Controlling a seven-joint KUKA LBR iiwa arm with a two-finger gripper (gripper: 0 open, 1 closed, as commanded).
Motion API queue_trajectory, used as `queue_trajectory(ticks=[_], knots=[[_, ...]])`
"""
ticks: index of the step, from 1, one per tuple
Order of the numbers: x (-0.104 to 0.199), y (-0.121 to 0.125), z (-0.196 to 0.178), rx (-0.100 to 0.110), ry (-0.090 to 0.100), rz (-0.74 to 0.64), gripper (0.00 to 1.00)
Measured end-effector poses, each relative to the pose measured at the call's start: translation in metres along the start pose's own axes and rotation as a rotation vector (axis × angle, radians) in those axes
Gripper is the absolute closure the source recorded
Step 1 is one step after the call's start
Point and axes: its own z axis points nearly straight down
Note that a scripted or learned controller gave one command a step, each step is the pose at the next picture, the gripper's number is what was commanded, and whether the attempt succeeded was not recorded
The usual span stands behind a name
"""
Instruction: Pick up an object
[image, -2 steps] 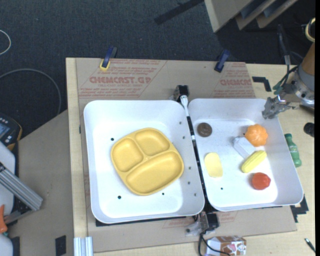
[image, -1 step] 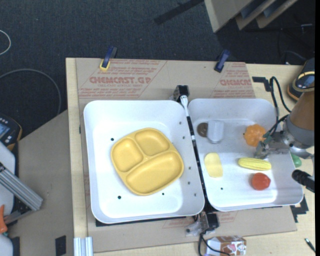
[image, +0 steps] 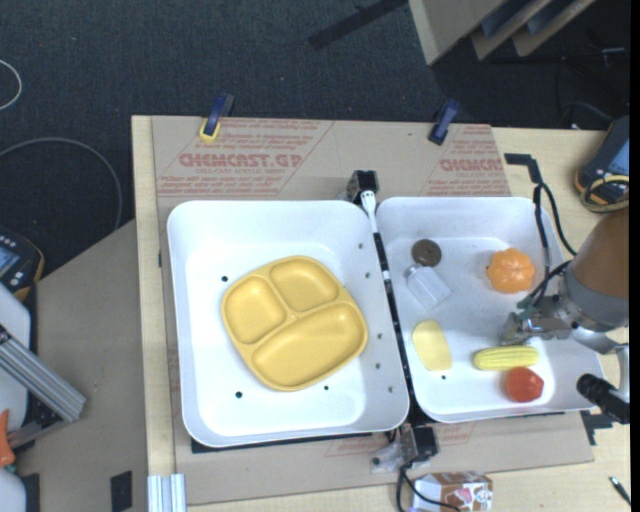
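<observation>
The worktop (image: 300, 150) carries two shallow white bins side by side. The left bin (image: 200, 330) holds a yellow divided plate (image: 293, 322) w/ three compartments, lying flat and turned a bit, about in the middle of the bin.

The right bin (image: 460, 225) holds the small things. Near its upper left part is a dark brown round disc (image: 427, 252), and just below it lies a clear plastic piece (image: 429, 288), hard to read against the white. An orange fruit (image: 511, 270) sits toward the upper right. A pale yellow block (image: 432, 345) lies near the left wall, lower down. To the right of it is a corn cob (image: 505, 357), lying almost horizontal, and just below its right end a red tomato (image: 523, 384), very near but I cannot tell if they touch.

The arm (image: 605, 275) comes in from the right side over the right bin. The end effector (image: 530, 325) is low, approx. between the orange fruit and the corn cob, just above the cob's right half. Nothing shows between its fingers; whether they are released or clenched I cannot tell, the metal parts are too small and blurred here.

On the worktop's far edge are two clamps, one w/ a yellow tip (image: 213, 120) at left and a blue one (image: 444, 122) at right. Cables (image: 545, 215) run along the right bin's right side.
</observation>
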Motion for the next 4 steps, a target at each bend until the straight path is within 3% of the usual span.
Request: queue_trajectory(ticks=[2, 3, 4], knots=[[-0.001, 0.003, -0.021, -0.011, -0.006, 0.001, 1.0], [0.029, -0.02, 0.001, -0.002, -0.001, -0.001, 1.0], [0.028, -0.018, -0.011, -0.009, -0.004, 0.001, 1.0]])
